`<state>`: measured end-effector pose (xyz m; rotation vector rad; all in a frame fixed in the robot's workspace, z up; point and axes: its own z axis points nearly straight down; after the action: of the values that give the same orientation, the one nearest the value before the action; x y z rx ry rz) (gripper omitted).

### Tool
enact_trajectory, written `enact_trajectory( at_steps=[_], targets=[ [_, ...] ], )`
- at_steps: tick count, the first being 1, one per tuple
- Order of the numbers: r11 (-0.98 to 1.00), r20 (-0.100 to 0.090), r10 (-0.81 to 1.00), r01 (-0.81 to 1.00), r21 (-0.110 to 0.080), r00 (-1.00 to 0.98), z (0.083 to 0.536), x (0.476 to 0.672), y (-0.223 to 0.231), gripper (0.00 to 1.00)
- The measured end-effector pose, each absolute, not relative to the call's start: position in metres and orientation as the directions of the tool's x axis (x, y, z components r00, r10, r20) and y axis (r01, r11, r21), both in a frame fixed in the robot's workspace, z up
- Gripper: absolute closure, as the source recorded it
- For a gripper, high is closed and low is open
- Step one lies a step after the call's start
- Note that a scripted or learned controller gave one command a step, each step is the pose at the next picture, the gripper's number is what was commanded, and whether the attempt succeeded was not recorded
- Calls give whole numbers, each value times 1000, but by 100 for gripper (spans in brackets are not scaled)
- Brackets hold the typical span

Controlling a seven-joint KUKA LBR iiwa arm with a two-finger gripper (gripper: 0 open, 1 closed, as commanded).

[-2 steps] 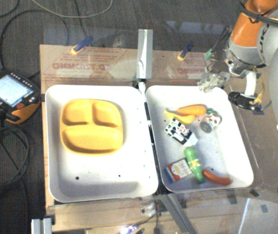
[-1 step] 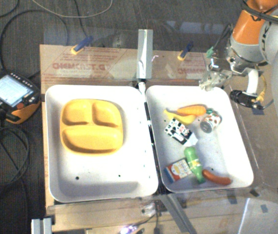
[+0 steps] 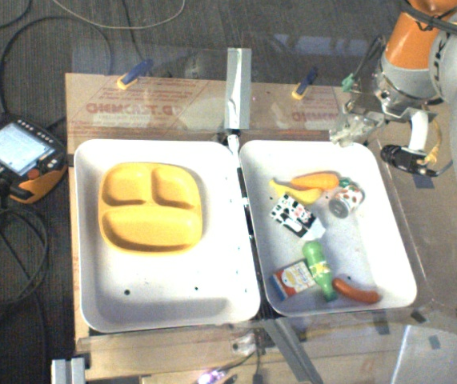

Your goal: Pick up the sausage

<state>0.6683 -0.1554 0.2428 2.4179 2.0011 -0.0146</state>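
Sausage (image 3: 355, 292): 1, reddish-brown, lies flat at near edge of right bin, right of green bottle, just beside it.
Bins: 2, white, shallow, side by side on desk (image 3: 156, 106).
Left bin (image 3: 164, 294): holds 1 yellow tray (image 3: 152, 206) w/ 3 compartments, nothing in them.
Right bin (image 3: 388, 222): 6 items – sausage, green bottle (image 3: 318, 269), red carton (image 3: 294, 279), black-white patterned box (image 3: 294, 214), carrot (image 3: 314, 182), small can (image 3: 342, 202) on its side.
Arm: 1, orange band, top right, cut off by frame edge.
Jaws (image 3: 354, 125): above far right corner of right bin, well apart from sausage; open or closed – can't tell, too small and cluttered.
Hard to make out: carton label; bottle partly overlaps carton.
Off desk: 1 handheld pendant (image 3: 16, 157) on floor, left, w/ cables.
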Motion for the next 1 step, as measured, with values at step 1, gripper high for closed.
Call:
enact_trajectory(
  at_steps=[1],
  targets=[
    [-218, -1, 976, 976, -2, 218, 253, 616, -119, 100]
  ],
)
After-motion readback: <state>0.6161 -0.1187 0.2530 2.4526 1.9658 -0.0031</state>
